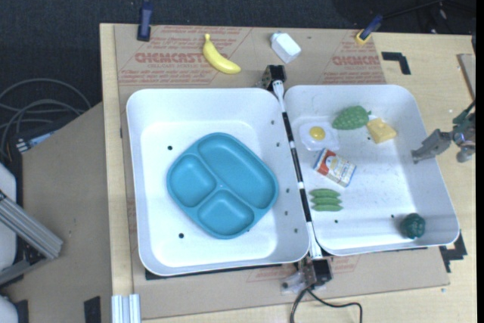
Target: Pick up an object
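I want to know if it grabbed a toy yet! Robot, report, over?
Gripper at right bin's right rim, holding nothing seen. Nearest: yellow block, green leafy toy. Nothing in the way, over.

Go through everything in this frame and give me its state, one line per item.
Blue divided plate: flat in left bin, compartments bare.
Fried egg toy: flat in right bin.
Green leafy toy: lying beside yellow wedge.
Red-and-white packet: lying tilted, mid right bin.
Pea pods: flat near the divider.
Dark green ball: at right bin's near corner.
Banana: on the bench, outside bins.
Tool: at right bin's edge, holding nothing visible.
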`<state>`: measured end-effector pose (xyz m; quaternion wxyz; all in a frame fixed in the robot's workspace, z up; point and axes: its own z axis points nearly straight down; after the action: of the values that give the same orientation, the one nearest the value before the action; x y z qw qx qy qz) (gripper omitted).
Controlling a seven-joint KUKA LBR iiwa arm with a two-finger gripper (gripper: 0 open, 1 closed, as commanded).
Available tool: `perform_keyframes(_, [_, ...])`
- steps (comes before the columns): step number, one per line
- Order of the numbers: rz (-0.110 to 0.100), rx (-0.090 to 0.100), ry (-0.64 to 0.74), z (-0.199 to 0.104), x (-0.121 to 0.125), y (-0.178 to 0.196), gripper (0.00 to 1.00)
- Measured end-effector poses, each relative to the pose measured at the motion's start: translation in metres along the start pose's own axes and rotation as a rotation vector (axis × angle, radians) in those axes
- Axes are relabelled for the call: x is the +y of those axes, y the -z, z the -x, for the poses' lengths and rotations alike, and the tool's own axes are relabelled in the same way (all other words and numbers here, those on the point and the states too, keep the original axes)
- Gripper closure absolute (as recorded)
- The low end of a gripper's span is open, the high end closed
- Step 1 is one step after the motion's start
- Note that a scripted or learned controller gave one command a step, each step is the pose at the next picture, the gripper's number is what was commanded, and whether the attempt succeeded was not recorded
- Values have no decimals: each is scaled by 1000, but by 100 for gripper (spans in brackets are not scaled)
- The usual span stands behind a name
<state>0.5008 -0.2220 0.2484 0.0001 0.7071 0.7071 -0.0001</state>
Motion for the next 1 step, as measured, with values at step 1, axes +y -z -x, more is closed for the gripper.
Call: perform_keyframes(1, [-4, 2, 0, -8, 65, -138, 0])
